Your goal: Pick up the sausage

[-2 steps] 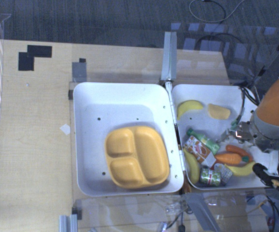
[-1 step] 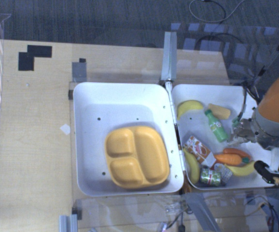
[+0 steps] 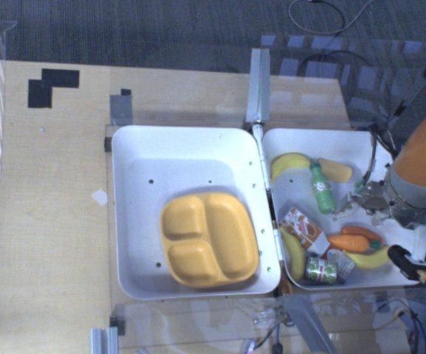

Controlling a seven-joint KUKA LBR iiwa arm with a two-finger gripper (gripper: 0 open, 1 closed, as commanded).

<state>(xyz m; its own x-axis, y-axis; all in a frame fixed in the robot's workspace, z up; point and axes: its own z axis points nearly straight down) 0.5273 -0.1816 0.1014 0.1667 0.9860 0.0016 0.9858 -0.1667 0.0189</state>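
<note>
Hovering just right of the green bottle [image 3: 322,189], the gripper [image 3: 369,196], its grasp state impossible to tell, risks snagging the carrot [image 3: 351,242] instead of the sausage [image 3: 360,231].

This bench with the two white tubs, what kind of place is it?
Probably a robotics lab: a robot arm reaches over two white bins, toy food fills one, and cables trail across the carpet.
</note>
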